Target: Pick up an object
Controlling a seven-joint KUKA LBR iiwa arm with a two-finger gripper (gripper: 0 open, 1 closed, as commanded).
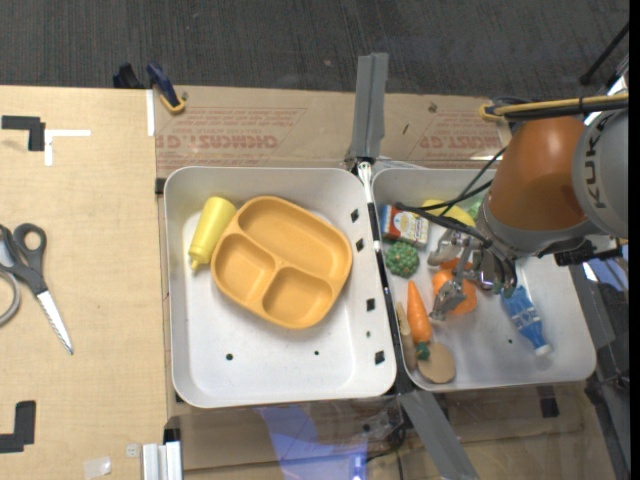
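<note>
- Down at the front of the right bin (pixel 560 368) you see a round tan disc (pixel 436 365), close to the front wall.
- Just behind that disc lies a toy carrot (pixel 419 311), with its green end touching the disc's side.
- You can see the gripper (pixel 462 286) low in the right bin, right over a small orange thing (pixel 447 295). It is too mixed up there for you to tell if it is spread, pressed together or pinching anything.
- Above the gripper you see the grey arm (pixel 535 183) with its orange band, coming in from the right.
- Right of the gripper lies a blue and white tube (pixel 525 319) on the bin floor.
- Near the back of that bin you find a green bumpy ball (pixel 402 258), a small red and white packet (pixel 407 227) and something yellow (pixel 450 211).
- Look in the left bin (pixel 280 368): an orange plate (pixel 282 261) with three parts sits there, and a yellow bottle (pixel 209 230) leans against its left edge.
- On the bench at the left you see scissors (pixel 32 278).
</note>
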